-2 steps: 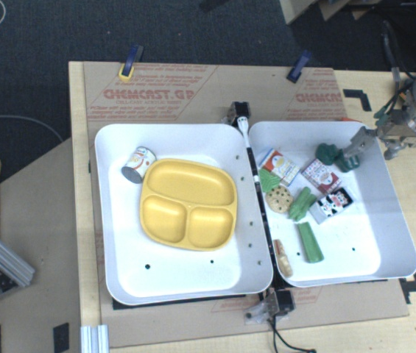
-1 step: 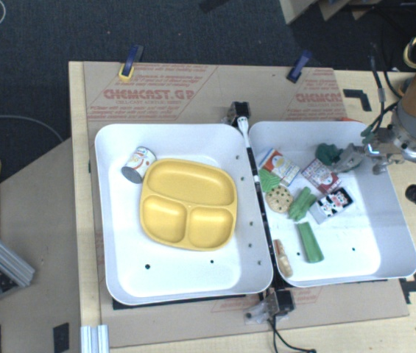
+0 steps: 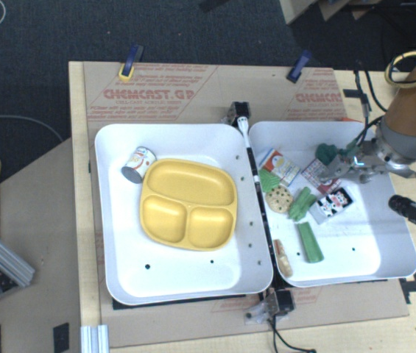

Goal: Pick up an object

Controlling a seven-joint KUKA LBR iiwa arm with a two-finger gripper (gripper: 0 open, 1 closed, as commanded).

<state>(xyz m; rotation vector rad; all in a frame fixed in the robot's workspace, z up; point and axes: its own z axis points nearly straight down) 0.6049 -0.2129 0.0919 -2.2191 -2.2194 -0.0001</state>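
Note:
The right bin (image 3: 384, 259) holds several small items. Among them are a dark green piece (image 3: 327, 153), a light green piece (image 3: 301, 203), a green cylinder (image 3: 311, 243), a speckled cookie (image 3: 277, 195), a red, green and white packet (image 3: 277, 166) and a black, white and red item (image 3: 334, 201). My gripper (image 3: 339, 168) reaches in from the right and hovers low over the bin's upper middle. It sits just right of the dark green piece and above the black, white and red item. No object can be seen in its grasp.
The left bin (image 3: 119, 197) carries a yellow divided plate (image 3: 188, 203) and a small tipped can (image 3: 138, 163). A brown stick (image 3: 282, 258) lies along the right bin's left wall. Black cables (image 3: 411, 210) hang by the arm at the right edge.

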